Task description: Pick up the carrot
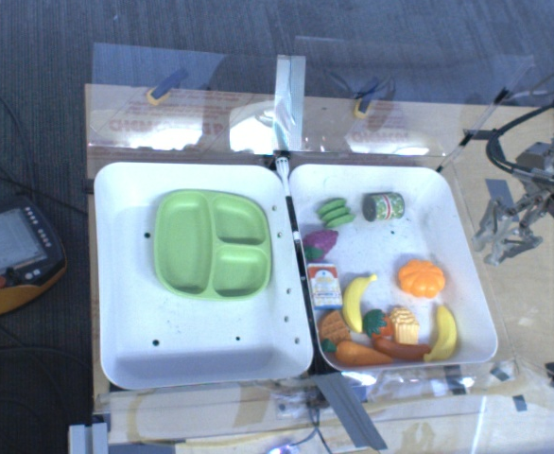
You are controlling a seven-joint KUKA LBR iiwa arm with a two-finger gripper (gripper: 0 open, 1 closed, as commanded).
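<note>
The carrot (358, 354) is orange and lies flat along the front edge of the right bin (457, 218), at its front left corner. It touches a brown round toy (332, 326) behind it and a reddish sausage (402, 351) to its right. My gripper (510, 223) hangs outside the right bin, beyond its right wall and well away from the carrot, with nothing visibly in it.
The right bin also holds two bananas (354, 301), an orange pumpkin (421, 279), a small can (383, 206), a green vegetable (334, 212), a purple eggplant (320, 243), a carton (324, 285) and a corn toy (404, 325). In the left bin (126, 329) lies a green divided plate (211, 244).
</note>
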